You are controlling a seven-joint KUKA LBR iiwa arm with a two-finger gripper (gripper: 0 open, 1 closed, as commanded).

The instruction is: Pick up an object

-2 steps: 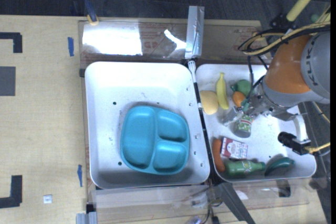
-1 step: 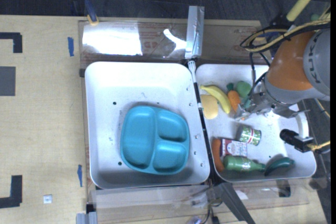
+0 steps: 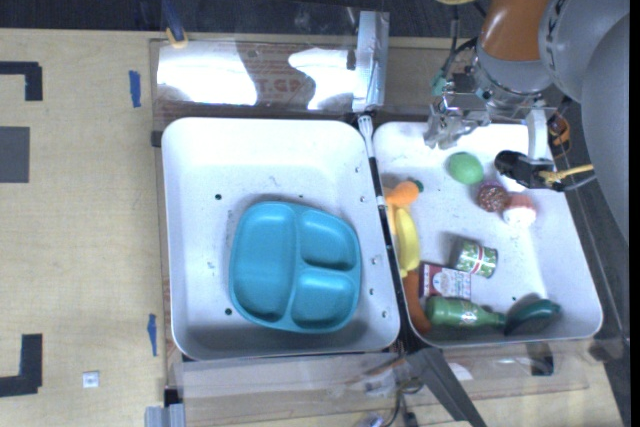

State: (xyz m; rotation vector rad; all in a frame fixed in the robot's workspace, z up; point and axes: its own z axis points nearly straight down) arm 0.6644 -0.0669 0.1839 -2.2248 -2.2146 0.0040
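While the tool (image 3: pixel 447 127) hangs at the right bin's (image 3: pixel 585 250) far edge — grip state I cannot tell — the green ball (image 3: pixel 464 167) lies just beside it; probably light, smooth, prone to roll — best pinched across its middle.

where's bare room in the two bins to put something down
In the left bin, bare floor rings the blue divided plate, widest along the far side and left wall. In the right bin, a bare patch lies between the small can and the right wall. Its left wall is crowded by the banana, its near end by the green bottle. The gripper hangs over the far corner.
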